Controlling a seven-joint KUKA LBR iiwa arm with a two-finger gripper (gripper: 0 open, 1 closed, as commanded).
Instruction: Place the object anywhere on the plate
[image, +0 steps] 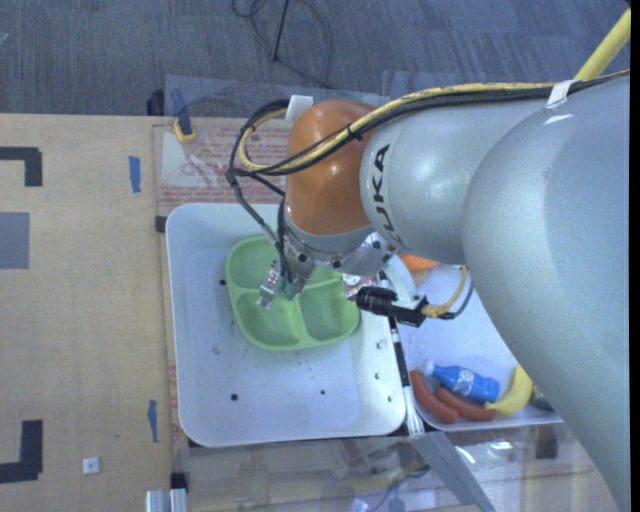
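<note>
Green plastic, the divided plate (290, 300) lies in the left bin (200, 400), toward that bin's upper middle, a little left of the frame's centre; its compartments face up and its upper right rim is covered by the arm. The claw (278, 287) hangs over the plate's upper left compartment, its tip right at or just above the plate's surface; whether it is apart or together cannot be told, and nothing can be made out in its grip. The arm (450, 190), grey with an orange band (325, 165), fills the upper right of the frame, with black and yellow cables looped along it. In the right bin (520, 425), at lower right, lie a blue bottle (462, 381), a red sausage-shaped item (450, 405) and a yellow banana (515, 392), close together. Pale wood tabletop (80, 300) spans the left.
</note>
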